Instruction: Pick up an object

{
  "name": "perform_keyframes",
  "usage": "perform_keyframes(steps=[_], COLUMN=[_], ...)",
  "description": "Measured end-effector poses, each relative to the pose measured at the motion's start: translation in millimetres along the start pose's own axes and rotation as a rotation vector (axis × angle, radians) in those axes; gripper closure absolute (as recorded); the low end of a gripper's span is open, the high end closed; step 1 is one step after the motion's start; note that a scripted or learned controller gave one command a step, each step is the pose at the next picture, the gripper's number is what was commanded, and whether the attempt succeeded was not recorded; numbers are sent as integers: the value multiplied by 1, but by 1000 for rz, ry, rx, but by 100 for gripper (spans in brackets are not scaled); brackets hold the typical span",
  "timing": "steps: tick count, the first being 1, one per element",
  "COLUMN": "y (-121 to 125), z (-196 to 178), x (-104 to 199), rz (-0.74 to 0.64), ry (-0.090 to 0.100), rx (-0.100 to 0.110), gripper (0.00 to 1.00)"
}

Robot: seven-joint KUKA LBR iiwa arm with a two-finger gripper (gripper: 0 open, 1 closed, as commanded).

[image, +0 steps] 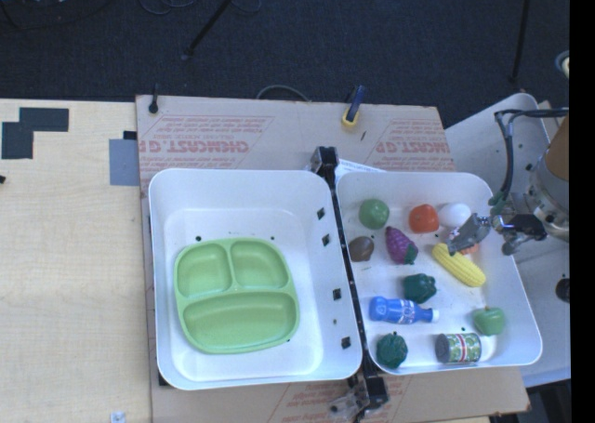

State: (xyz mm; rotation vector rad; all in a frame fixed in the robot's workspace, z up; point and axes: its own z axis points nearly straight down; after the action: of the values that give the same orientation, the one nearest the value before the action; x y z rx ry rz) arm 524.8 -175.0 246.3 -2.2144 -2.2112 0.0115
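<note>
The right bin [521,300] holds several toy foods: a green ball [374,213], an orange tomato [423,218], a white egg [455,215], a purple piece [401,245], a brown piece [361,248], a yellow corn cob [458,265], a dark green vegetable [419,287], a blue bottle [400,310], a can [459,348] and a light green piece [488,321]. My gripper [468,236] hangs low over the bin's right side, just above the corn cob's upper end and below the egg. A small orange object shows partly under it.
The left bin [186,198] holds a light green divided plate [236,295]. A black divider [339,263] runs between the bins. Another dark green vegetable [391,350] lies near the right bin's front edge. The arm's wrist [535,221] and cables stand over the right rim.
</note>
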Motion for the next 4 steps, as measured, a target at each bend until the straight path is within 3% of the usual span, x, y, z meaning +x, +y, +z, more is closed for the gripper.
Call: perform_keyframes(steps=[1, 4], y=[2, 8], z=[-6, 129], x=[0, 7], rz=[-2, -2], ry=[-2, -1], rx=[-11, -7], gripper=[0, 0])
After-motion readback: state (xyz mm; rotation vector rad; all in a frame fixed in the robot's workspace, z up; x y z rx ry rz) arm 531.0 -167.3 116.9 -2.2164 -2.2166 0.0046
